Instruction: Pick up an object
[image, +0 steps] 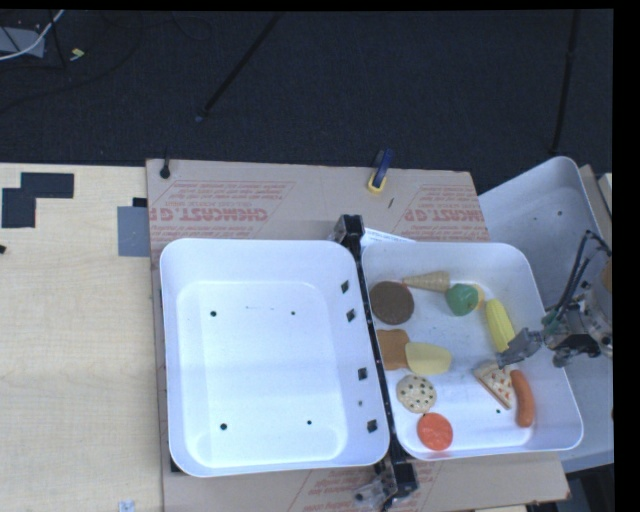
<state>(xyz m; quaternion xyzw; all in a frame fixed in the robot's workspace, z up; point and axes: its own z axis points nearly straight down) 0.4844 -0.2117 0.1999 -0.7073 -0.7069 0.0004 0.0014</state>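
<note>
Low at the right bin's (545, 285) right edge, gripper (522, 348) reaching in, fingers' state impossible to tell. Just beside it: pizza slice (495, 382), sausage (523, 397), corn (498, 323). Further left: cookie (415, 393), tomato (435, 431).

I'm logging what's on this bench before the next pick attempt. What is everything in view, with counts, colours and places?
Left bin: 1, white, left half of the cardboard.
Right bin: 1, white, holds the toy food.
Cardboard sheet: 1, brown with red print, under both bins.
Brown disc: 1, right bin, upper left.
Cone: 1, tan, beside the disc.
Green ball: 1, right bin, upper middle.
Corn: 1, yellow, right of the ball.
Bread slice: 1, orange-brown, below the disc.
Yellow piece: 1, beside the bread.
Cookie: 1, speckled.
Red disc: 1, near front wall.
Pizza slice: 1.
Sausage: 1, red-orange.
Clip: 1, blue and yellow, cardboard's far edge.
Gripper: 1, dark, above the pizza slice.
</note>
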